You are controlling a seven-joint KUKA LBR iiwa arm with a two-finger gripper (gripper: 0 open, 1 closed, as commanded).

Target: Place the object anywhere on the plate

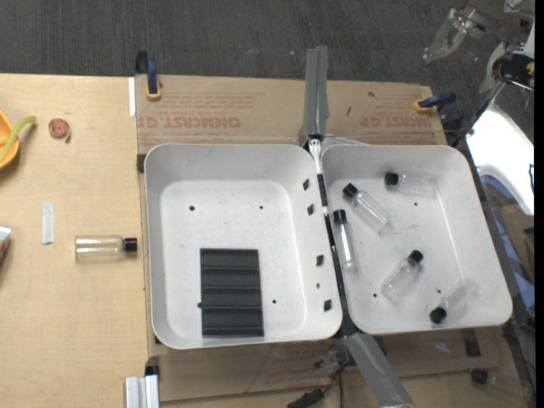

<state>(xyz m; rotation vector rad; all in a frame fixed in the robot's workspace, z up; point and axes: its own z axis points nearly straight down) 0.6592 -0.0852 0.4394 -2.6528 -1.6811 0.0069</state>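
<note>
A black ridged plate (pixel 230 292) lies flat in the front part of the left bin (pixel 170 172). Several clear vials with black caps lie scattered in the right bin (pixel 472 177): one (pixel 367 206) near the back left, one (pixel 342 236) along the left wall, one (pixel 401 276) in the middle, one (pixel 449 303) at the front right and one (pixel 395 178) at the back. My gripper (pixel 455 28) hangs high at the top right, beyond the right bin's far corner and well away from the vials and the plate.
Another clear vial (pixel 104 245) lies on the wooden bench left of the bins, with a small white strip (pixel 48 223) beside it. A yellow-orange object (pixel 8 138) and a small round reddish piece (pixel 58 127) sit at the far left. Clamps (pixel 146 73) (pixel 433 102) hold the cardboard behind the bins.
</note>
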